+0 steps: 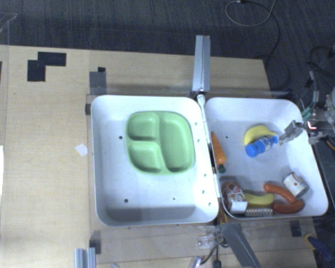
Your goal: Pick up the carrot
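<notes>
The arm (330,111) comes in from the right edge of the camera view, with a bit of its orange band seen at the border. Its gripper (292,132) reaches toward the left and hangs low, slightly tilted. The state of its tips is not clear.

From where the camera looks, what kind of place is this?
Probably a robotics lab test bench: two white bins side by side, toy food such as a carrot and banana, and loose cable on the floor.

Pale wooden bench (44,166) with black markings, set on dark grey carpeted floor (128,10); a thin cable (268,10) crosses the floor.
</notes>
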Controlling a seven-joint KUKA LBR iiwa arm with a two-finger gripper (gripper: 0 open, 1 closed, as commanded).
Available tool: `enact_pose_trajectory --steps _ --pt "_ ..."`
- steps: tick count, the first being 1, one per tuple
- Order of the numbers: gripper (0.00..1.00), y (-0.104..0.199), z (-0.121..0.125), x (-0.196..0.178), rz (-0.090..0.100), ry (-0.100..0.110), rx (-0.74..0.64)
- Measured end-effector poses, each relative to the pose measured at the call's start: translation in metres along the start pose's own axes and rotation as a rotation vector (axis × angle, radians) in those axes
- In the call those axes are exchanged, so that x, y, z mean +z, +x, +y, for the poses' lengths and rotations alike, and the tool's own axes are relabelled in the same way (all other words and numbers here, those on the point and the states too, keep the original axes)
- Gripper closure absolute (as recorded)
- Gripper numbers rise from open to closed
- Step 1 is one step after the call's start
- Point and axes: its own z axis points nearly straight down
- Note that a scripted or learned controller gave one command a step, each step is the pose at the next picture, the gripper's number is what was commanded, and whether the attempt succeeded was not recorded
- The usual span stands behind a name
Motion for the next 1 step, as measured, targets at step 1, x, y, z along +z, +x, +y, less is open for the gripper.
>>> enact_pose_trajectory --steps 1 --pt "0.00 0.0315 0.0509 0.1104 -0.001 -0.003 0.076"
